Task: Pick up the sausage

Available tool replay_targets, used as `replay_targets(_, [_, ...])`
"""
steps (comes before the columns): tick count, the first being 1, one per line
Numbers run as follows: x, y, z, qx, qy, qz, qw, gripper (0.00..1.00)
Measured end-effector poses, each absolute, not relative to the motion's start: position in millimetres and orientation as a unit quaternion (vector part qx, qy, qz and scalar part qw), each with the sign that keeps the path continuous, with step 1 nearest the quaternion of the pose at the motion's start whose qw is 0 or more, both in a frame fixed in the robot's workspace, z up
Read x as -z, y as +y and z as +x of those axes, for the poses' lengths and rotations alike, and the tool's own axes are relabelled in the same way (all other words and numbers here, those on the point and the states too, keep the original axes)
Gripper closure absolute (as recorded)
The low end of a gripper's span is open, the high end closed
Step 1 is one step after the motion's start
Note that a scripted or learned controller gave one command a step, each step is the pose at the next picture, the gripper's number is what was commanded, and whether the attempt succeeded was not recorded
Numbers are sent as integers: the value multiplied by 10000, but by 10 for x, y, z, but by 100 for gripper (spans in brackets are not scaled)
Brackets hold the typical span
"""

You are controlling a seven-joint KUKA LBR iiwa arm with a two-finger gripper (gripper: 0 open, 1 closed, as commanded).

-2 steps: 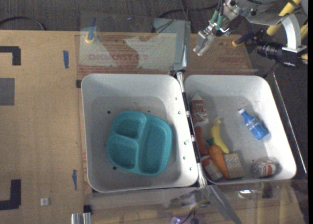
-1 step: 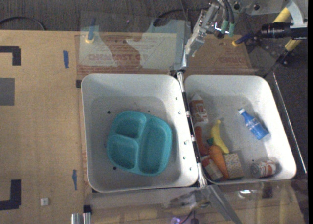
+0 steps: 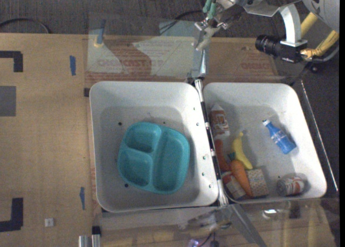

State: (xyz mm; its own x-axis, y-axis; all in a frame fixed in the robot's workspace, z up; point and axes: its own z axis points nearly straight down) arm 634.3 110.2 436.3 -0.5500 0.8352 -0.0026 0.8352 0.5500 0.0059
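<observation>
The sausage is a thin reddish-brown piece lying along the left wall of the right bin, partly tucked under the banana and the carrot. My gripper hangs high above the bench, beyond the far edge of both bins and over the seam between them. It is well away from the sausage and nothing shows in it.
The right bin also holds a small white bottle with a red label, a blue bottle, a can and a small box. A teal divided plate lies in the left bin.
</observation>
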Motion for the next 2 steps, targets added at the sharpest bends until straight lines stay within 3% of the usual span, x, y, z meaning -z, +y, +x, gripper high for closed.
replay_targets(1, [-4352, 1419, 5746, 8, 7231, 6907, -3, 100])
replay_targets(2, [-4357, 2059, 5433, -1, 8836, 4682, 0, 100])
